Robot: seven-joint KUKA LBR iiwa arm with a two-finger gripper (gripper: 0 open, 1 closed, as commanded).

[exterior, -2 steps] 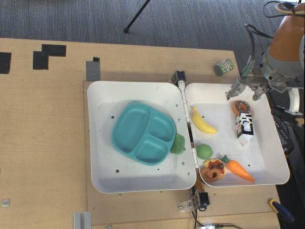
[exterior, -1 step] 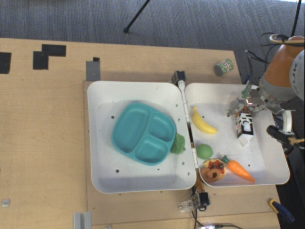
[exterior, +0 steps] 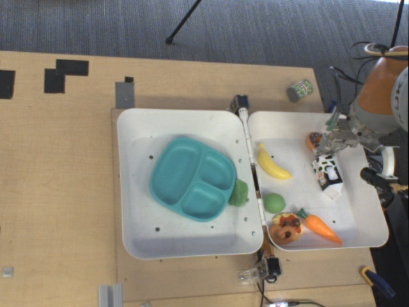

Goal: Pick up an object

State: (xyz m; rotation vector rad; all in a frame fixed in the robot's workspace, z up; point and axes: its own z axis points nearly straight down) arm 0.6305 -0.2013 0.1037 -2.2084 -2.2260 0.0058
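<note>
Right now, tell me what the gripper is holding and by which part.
That cannot be told. The gripper sits over the right bin, just above the black and white carton and beside an orange object, but no object shows clearly between its fingers.

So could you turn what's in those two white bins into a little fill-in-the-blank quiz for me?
1. The teal divided plate lies in the ____ bin.
2. The yellow fruit beside the divider is a ____.
3. The carrot is coloured ____.
4. The tool hovers over the ____ bin.

Missing words: left; banana; orange; right
</note>
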